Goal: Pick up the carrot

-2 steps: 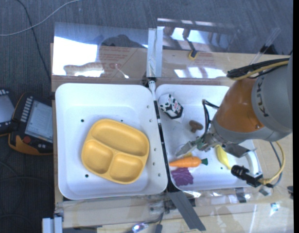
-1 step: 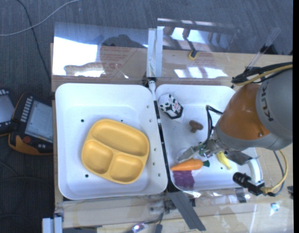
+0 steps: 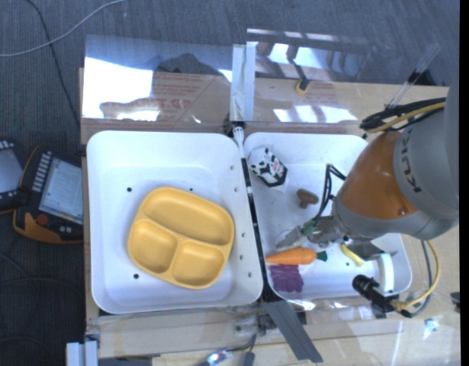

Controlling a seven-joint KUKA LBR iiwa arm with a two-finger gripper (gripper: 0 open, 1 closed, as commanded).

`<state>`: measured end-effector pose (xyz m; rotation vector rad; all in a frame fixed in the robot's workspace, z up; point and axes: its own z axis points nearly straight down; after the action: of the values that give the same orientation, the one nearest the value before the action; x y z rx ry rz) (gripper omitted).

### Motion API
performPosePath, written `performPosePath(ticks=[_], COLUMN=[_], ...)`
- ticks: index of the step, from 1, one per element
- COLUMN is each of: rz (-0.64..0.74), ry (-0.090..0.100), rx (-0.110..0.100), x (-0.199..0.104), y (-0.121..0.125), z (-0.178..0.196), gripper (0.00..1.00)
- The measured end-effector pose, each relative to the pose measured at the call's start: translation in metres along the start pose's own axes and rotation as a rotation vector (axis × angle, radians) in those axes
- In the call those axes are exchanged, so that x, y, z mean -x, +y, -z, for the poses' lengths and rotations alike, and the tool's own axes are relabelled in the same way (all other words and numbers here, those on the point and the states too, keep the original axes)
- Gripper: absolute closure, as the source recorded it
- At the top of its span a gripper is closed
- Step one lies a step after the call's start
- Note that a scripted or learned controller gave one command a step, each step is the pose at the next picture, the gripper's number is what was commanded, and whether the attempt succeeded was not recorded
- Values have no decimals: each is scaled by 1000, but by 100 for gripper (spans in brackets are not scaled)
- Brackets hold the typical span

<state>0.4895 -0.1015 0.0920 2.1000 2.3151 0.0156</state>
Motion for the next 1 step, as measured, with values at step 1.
performPosePath(ticks=[1], rz=[-48], ry=[0], rx=[1], x=[-3], y=[0], z=[0], gripper=[0])
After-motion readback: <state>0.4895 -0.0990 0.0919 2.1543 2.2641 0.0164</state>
